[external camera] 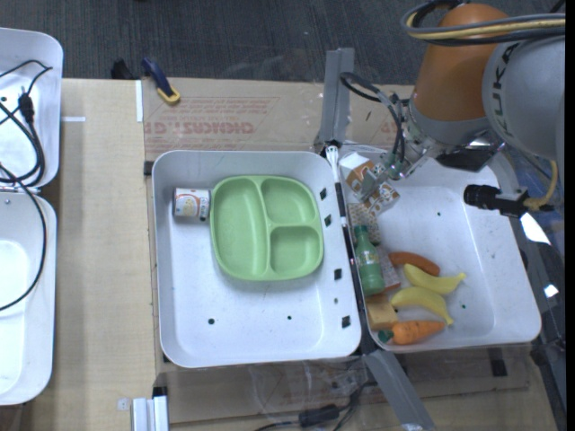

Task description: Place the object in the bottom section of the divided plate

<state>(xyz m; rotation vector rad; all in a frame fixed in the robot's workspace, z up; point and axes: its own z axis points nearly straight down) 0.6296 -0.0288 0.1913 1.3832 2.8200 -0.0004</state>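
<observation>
The end effector [388, 171] hangs over a packet [364, 180] in the right bin's [485, 241] upper left corner; I cannot tell its opening. Grip the packet squarely, lift clear of the bin wall, then carry it left to the green divided plate [267, 228].

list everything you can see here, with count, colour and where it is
divided plate: 1, light green, middle of left bin
small can: 1, white with printed label, on its side touching the plate's left edge
bins: 2, white, side by side on bench
green bottle: 1, right bin, along its left wall
bananas: 2, yellow, lower part of right bin
carrots: 2, orange, one above the bananas, one below
snack packet: 1, orange and white, top left of right bin
gripper: 1, grey, over the packet
</observation>
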